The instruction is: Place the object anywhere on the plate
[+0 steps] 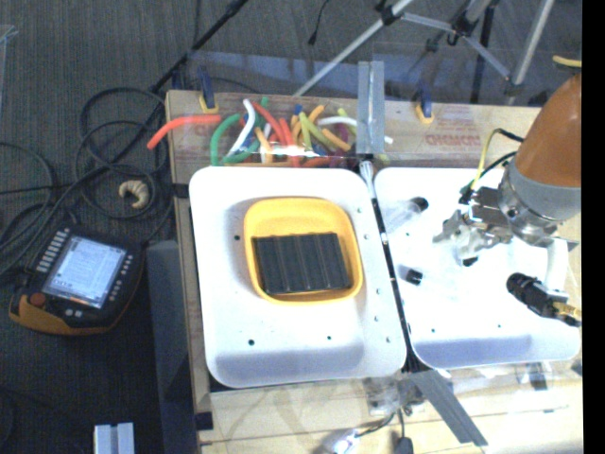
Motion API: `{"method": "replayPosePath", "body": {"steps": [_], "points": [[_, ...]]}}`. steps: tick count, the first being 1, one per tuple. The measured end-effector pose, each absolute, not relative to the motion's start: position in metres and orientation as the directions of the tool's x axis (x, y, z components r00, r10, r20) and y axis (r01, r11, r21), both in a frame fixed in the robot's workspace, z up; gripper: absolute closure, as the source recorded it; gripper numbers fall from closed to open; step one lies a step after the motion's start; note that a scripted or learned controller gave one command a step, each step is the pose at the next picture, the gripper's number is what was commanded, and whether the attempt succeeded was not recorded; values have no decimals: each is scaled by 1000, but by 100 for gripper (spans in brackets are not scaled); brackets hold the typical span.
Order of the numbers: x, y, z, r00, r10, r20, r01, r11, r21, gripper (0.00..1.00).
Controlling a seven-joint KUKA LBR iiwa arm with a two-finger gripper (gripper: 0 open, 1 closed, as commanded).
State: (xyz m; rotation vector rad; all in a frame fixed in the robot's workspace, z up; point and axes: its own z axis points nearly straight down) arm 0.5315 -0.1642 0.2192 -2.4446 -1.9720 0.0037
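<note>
two white bins sat side by side on the bench. left bin (284, 348) held a yellow plate (302, 214) with a dark ribbed rectangular object (301, 263) lying flat inside it, roughly centred, within the plate's rim. right bin (473, 343) held a small dark piece (410, 276) near its left wall and another small dark-and-clear piece (414, 206) further up. the arm (558, 149) reached in from the right with the gripper (465, 239) low over the right bin, well apart from the plate. fingers were too small and blurred, couldn't tell how far open they were or if they had anything. coloured tubes (274, 132) lay behind the bins. a handheld pendant (76, 277) lay on the floor to the left.
</note>
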Motion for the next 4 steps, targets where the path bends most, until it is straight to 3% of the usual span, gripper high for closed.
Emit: {"method": "replayPosePath", "body": {"steps": [1, 2, 3, 4], "points": [[504, -96, 176, 119, 993, -3, 993, -119, 5, 100], [495, -28, 198, -8, 1000, 0, 1000, 8, -1, 100], [495, -28, 198, -7, 1000, 0, 1000, 7, -1, 0], [511, 22, 183, -19, 1000, 0, 1000, 19, -2, 0]]}}
